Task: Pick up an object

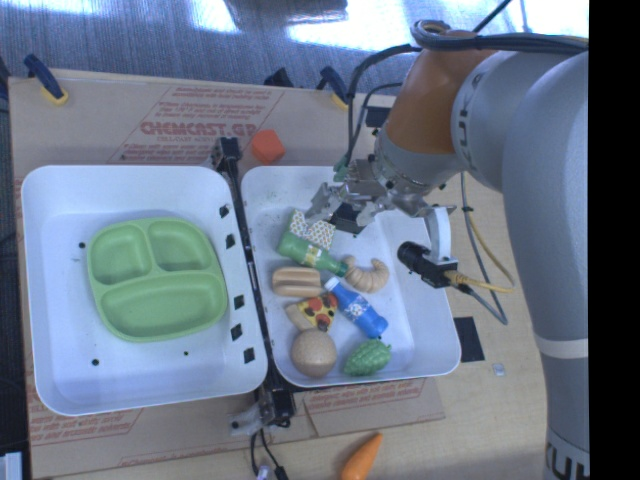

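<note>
My gripper (343, 206) hangs over the upper middle of the right bin (430, 318), just above and to the right of a green bottle (311, 252) with a checkered label. Below the bottle lie a croissant (366, 273), a hot dog bun (297, 281), a pizza slice (314, 313), a blue bottle (358, 308), a tan egg-like ball (313, 352) and a green leafy piece (367, 357). Nothing shows between the dark fingers.
The left bin (45, 298) holds a green divided plate (156, 278). An orange block (266, 147) sits on the cardboard behind the bins, and an orange carrot (360, 457) lies on the bench in front. The arm (500, 118) covers the right side.
</note>
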Robot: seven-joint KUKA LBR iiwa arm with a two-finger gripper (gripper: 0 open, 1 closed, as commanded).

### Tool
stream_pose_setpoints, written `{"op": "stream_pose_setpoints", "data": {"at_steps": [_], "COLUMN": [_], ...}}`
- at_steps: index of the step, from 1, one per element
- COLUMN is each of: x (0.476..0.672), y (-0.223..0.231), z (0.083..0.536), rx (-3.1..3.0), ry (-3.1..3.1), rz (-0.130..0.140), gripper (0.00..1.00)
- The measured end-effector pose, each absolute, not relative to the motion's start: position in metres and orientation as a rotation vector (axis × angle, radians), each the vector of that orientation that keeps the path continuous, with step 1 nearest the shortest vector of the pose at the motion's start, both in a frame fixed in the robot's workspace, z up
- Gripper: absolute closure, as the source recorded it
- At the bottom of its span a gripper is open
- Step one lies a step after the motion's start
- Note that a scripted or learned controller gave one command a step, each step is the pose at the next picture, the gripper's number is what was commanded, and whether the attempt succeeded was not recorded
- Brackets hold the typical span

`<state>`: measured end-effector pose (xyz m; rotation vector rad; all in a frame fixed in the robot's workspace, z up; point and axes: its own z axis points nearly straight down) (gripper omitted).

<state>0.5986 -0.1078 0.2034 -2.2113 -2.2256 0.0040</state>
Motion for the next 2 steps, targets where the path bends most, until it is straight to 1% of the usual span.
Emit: {"op": "stream_pose_setpoints", "data": {"at_steps": [1,2], "x": [0.641,0.642], "y": [-0.098,-0.098], "z": [0.097,0.108], "rx": [-2.216,-2.214], "ry": [-2.236,-2.24], "rz": [-0.004,-0.005], "gripper": [0.0,1.0]}}
